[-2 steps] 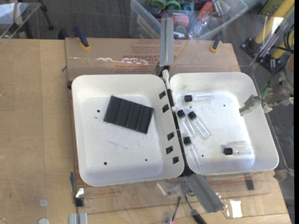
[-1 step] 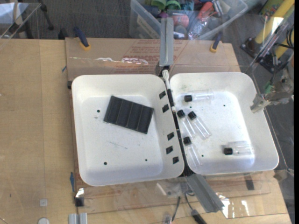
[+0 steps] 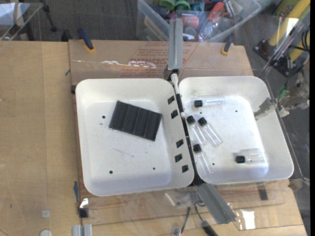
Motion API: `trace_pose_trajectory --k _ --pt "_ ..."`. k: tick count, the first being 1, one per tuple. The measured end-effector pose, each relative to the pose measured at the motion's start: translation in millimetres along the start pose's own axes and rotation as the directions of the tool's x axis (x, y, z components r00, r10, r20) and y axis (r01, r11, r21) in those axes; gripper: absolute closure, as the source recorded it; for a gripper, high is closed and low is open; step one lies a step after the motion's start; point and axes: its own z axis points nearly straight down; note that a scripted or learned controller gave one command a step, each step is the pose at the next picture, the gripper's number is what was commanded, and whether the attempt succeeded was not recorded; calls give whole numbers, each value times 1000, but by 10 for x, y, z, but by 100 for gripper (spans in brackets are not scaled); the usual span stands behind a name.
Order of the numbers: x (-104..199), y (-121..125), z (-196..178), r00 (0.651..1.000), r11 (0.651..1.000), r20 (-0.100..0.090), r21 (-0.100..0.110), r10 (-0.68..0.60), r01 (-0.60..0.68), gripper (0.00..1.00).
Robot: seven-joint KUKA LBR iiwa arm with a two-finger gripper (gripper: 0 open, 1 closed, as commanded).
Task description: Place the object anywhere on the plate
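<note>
Gripper [image 3: 264, 109] sits at the far right rim of the right bin [image 3: 275, 132], low over the wall. Whether it is released or clenched cannot be told at this size, and nothing is seen held in it. Candidate objects are clear vials with black caps, all loose on the right bin's floor to the gripper's left. One vial [image 3: 250, 157] lies nearest, below and slightly left of the gripper. A second vial [image 3: 210, 102] lies further left, level with it. A cluster of vials [image 3: 207, 131] lies near the divider. The plate [image 3: 135, 120], dark and ribbed, lies flat in the left bin [image 3: 98, 176], well apart from the gripper, across the divider. Judgement: no pick made yet; the plate lies open for a drop from above.
</note>
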Motion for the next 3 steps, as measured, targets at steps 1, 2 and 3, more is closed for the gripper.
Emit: trace_pose_trajectory --k 1,2,3 --pt "-17 5 -102 1000 1000 2 -4 2 -2 100" --pt "-16 5 -101 1000 1000 2 -3 2 -2 0" --pt "-34 8 -202 1000 1000 5 -6 4 -4 100"
